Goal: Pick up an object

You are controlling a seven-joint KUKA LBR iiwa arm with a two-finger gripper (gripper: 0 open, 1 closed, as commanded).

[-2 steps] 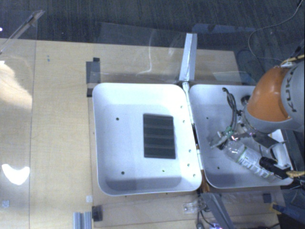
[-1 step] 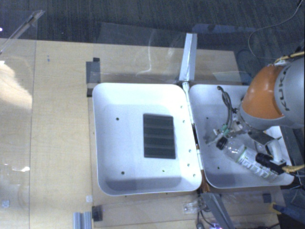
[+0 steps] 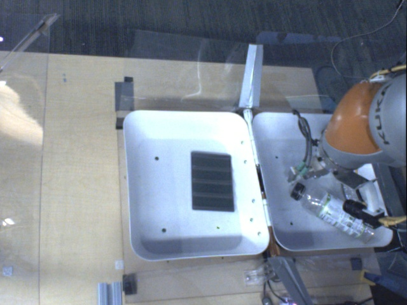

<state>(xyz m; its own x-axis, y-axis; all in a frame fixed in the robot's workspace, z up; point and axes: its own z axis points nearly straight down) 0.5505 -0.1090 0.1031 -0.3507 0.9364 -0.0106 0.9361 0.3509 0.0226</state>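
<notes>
Camera view: clear bottle [image 3: 334, 213], label unreadable

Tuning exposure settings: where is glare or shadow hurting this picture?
Camera view: glare whitens the bench at far left; a soft shadow darkens the left bin along its near wall; the clear plastic bottle in the right bin blends into white; the arm looks slightly soft.

Pale wooden worktop [image 3: 70, 189] under two shallow white bins side by side. In the left bin [image 3: 146, 170], a dark ribbed rectangular pad [image 3: 212, 181] lying flat near the middle. Beyond, dark carpet [image 3: 191, 5].
</notes>
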